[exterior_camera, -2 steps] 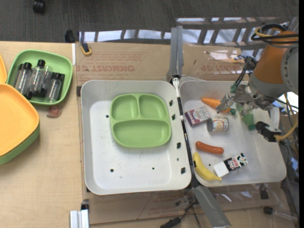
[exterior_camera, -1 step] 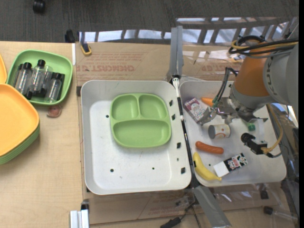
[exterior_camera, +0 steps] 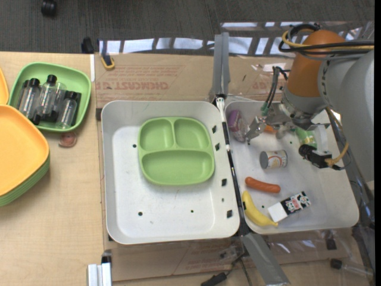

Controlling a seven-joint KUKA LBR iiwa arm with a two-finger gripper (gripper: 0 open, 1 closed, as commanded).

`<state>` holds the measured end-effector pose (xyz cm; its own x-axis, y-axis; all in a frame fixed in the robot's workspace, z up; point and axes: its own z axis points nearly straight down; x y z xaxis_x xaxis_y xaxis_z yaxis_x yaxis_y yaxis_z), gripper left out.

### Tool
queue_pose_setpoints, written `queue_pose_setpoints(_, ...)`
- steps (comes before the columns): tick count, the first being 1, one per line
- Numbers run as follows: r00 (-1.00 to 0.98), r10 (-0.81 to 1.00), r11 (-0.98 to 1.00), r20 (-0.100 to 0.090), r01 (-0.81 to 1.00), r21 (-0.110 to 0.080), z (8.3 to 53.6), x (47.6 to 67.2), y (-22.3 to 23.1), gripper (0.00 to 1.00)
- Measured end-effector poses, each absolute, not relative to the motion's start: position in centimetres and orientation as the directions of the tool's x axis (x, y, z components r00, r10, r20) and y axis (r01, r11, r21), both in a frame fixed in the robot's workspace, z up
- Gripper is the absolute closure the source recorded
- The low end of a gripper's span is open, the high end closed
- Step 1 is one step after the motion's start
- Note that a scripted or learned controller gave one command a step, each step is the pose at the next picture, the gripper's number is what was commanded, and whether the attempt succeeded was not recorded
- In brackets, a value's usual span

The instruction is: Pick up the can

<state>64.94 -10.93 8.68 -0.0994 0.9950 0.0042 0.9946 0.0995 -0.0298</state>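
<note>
Arm: the grey arm, with its orange band, reaches in from the right over the far half of the right bin.
Gripper: the gripper hangs low over the far left part of that bin, pointing towards the wall shared with the left bin.
Grip: whether it is wide or narrow cannot be told from this angle; nothing is seen held in it.
Can: the can lies on its side on the floor of the right bin, near the middle, close to the gripper on its near side and clear of it.
Near the can: a red sausage lies just to the near side of it, apart from it.
Front of the bin: a banana lies by the near left corner, just beside a black-and-white box.
Back of the bin: a purple item sits against the far left wall, near the gripper.
Left bin: a green divided plate lies flat in its far half.
Table at left: a green tray holds small dark-capped bottles, beside a stack of orange plates.
</note>
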Motion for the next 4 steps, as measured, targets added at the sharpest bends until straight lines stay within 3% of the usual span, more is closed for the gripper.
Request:
queue_pose_setpoints(1,-0.094,0.996,0.094,0.000,0.996,-0.002,9.1,56.7,-12.0,0.00)
queue_pose_setpoints(2,0.144,0.990,-0.144,-0.001,0.990,-0.001,9.1,62.3,-11.1,0.00)
queue_pose_setpoints(3,0.200,0.980,-0.200,-0.002,0.980,-0.001,9.2,65.5,-13.5,0.00)
queue_pose_setpoints(4,0.001,1.000,-0.001,-0.001,1.000,0.001,9.3,62.8,-11.9,0.00)
